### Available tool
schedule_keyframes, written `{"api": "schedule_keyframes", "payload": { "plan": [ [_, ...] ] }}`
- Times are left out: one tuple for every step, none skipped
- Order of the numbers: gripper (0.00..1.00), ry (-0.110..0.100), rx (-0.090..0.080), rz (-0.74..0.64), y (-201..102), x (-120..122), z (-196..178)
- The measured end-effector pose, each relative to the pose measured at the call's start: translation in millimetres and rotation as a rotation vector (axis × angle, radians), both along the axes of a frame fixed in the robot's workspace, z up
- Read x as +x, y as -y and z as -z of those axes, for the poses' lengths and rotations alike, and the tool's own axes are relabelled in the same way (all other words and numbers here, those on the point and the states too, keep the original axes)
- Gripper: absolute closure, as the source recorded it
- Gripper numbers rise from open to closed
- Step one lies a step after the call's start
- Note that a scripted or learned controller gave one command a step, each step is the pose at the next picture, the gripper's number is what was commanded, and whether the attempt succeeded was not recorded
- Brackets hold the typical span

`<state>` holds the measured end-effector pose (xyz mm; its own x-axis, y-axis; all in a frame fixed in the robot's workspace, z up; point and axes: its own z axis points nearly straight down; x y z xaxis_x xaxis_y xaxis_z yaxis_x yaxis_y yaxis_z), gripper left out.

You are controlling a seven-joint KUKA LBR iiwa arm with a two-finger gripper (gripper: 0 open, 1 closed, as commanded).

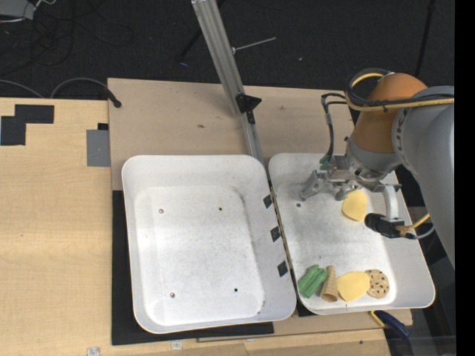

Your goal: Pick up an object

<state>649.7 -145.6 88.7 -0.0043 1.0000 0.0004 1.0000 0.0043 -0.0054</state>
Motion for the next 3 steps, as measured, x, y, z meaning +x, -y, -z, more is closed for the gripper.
{"api": "schedule_keyframes", "payload": {
  "plan": [
    [1.00,0.003,0.000,0.000,0,1,-13],
    [1.00,0.009,-0.002,0.006,6,-6,-72],
    [1.00,0.009,-0.001,0.003,5,1,-117]
  ]
}}
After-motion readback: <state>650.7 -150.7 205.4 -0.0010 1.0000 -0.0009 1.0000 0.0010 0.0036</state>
